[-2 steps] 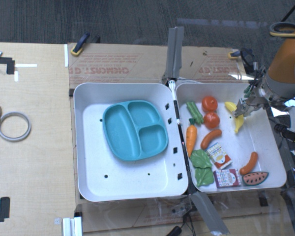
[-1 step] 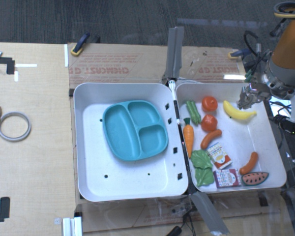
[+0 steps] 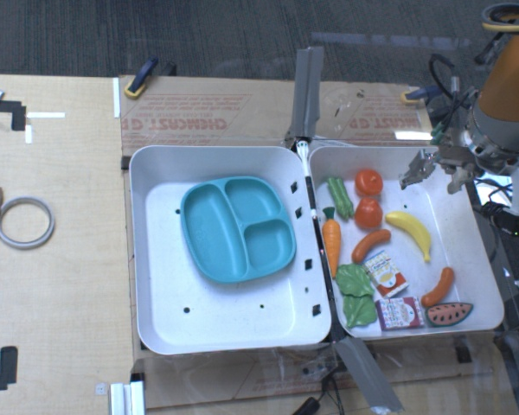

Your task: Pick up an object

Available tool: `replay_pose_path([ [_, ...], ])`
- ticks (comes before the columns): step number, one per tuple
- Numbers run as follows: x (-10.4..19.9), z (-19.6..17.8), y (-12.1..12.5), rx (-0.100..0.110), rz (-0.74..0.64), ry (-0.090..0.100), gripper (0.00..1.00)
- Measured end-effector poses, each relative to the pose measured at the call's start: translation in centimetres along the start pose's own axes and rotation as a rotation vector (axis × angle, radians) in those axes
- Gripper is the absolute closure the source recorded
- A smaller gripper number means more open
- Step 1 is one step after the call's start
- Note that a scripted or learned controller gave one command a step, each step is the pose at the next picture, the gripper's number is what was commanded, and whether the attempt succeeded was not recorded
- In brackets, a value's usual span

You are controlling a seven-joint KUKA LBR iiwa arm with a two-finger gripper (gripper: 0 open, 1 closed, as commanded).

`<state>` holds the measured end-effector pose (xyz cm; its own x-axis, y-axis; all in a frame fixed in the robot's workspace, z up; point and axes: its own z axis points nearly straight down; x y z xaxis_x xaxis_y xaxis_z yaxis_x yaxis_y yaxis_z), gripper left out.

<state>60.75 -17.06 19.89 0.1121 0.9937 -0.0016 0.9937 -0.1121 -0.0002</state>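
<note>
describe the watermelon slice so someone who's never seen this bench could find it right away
Start at the right white bin, the one crowded with toy food. Go to its corner nearest the camera on the right, just below the short sausage and right of the small pink carton. The watermelon slice lies there: a flat wedge, the only piece with red flesh, dark seeds and a green rind.

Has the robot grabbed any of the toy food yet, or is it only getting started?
Only getting started. Nothing looks done: the banana, tomatoes and carrot all lie in the right bin. In hand: nothing sits between the fingers of the gripper, which is open above the bin's upper right, near the banana. Left to do: go down, close on one toy and lift it.
</note>
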Motion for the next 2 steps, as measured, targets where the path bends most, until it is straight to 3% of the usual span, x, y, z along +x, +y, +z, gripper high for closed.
replay_pose_path([
  [1,-1.82,10.68,-2.14,0.0,-0.068,0.001,0.0],
  [2,-1.89,9.77,-2.14,-0.001,-0.065,0.001,1.0],
])
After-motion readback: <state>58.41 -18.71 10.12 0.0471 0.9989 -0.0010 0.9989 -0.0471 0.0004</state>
